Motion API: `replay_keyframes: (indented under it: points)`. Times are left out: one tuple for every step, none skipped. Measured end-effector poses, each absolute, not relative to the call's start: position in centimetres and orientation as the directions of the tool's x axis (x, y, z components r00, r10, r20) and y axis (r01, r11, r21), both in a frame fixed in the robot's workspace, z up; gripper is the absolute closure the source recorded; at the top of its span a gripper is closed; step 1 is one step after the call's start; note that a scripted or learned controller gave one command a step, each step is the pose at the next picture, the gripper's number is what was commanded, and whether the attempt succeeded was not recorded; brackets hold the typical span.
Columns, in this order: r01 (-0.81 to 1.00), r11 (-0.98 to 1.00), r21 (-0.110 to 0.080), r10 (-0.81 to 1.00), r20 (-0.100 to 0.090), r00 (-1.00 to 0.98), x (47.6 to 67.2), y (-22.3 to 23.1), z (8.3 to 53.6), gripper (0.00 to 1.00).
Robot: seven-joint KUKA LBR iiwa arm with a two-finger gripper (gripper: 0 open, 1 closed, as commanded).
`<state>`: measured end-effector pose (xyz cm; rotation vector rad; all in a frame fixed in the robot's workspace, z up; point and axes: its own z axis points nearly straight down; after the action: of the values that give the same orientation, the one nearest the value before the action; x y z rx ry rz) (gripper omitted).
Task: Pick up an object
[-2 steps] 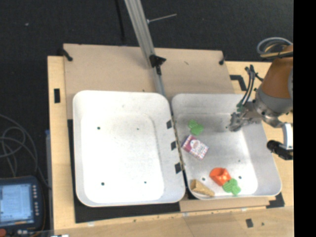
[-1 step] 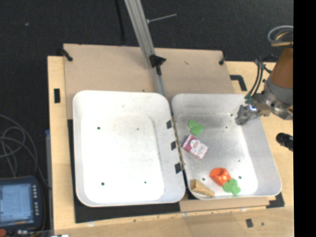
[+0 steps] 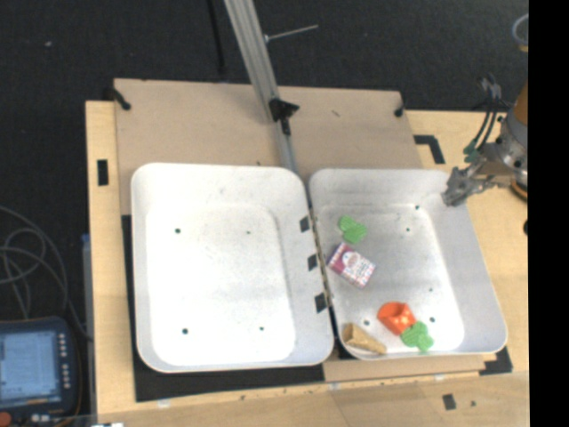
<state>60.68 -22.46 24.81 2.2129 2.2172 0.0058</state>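
Gripper (image 3: 456, 188) sits over the right bin's (image 3: 471, 265) far right corner, jaw state indeterminate from my feed, clear of the pink carton (image 3: 351, 266) lying mid-bin, presumably staged before descent.

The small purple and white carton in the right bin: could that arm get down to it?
Probably yes. The purple and white carton lies alone on open floor, nothing over it; the gripper hangs by the bin's far right corner.

Grey metal wrist (image 3: 505, 154) — black cables looped alongside, orange band above — small grey fingers (image 3: 456, 188).
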Motion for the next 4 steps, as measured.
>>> replay_keyframes:
  points:
    - [1.000,0.002,0.008,1.000,-0.003,-0.002,60.8,-22.6,29.8,1.00]
    - [1.000,0.006,0.002,1.000,0.000,-0.006,60.5,-17.1,30.1,1.00]
    - [1.000,0.005,0.000,1.000,0.000,-0.005,60.7,-12.3,28.7,1.00]
    - [1.000,0.006,0.001,1.000,0.001,-0.006,60.2,-7.7,28.9,1.00]
